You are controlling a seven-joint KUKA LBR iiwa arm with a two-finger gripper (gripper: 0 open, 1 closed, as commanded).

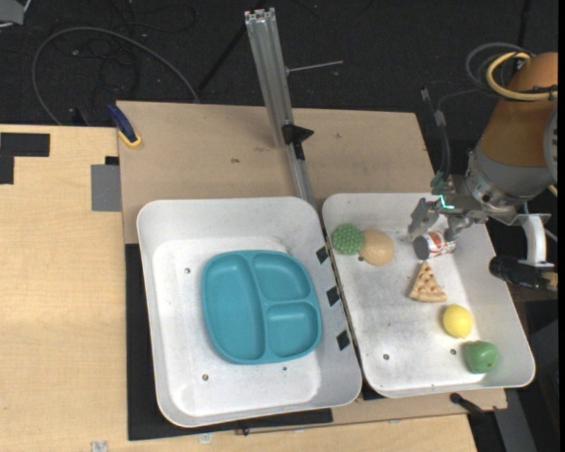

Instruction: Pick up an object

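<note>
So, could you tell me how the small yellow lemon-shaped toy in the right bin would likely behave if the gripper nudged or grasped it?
The small yellow lemon-shaped toy looks rounded and smooth, so a nudge would probably roll it, perhaps toward the round green toy nearby. Its curved sides may slip out between two fingers unless gripped across the middle. It looks like a play-food piece, so likely light and stiff.

Glossy teal plastic tray (261, 306); matt white bins (169, 252); pale wood bench (47, 281).

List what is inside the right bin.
The right bin holds a green ball, tan egg, pizza slice, lemon, green apple and small can under the gripper, which covers part of it.
</note>
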